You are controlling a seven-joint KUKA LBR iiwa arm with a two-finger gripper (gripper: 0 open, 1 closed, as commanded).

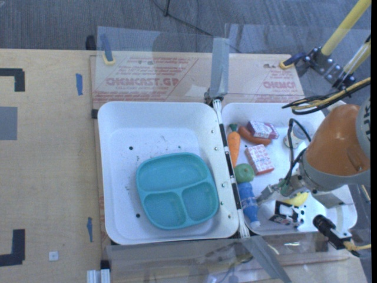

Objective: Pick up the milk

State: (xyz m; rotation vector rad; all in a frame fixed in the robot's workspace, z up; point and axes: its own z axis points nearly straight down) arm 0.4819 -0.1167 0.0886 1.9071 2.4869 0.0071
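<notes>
Camera view: grey arm with orange band (337, 146) reached low over right white bin (306, 229); gripper (287, 200) state? Couldn't tell.

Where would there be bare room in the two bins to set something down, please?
In the left bin, bare floor runs behind the teal tray and along its left side. The right bin is crowded: carrot, small cartons, green ball and blue bottle line its left wall, with the arm over the rest.

Arm (339, 149) cut off by the right edge, right bin (277, 112) partly hidden beneath it, carton labels too small to read
</notes>
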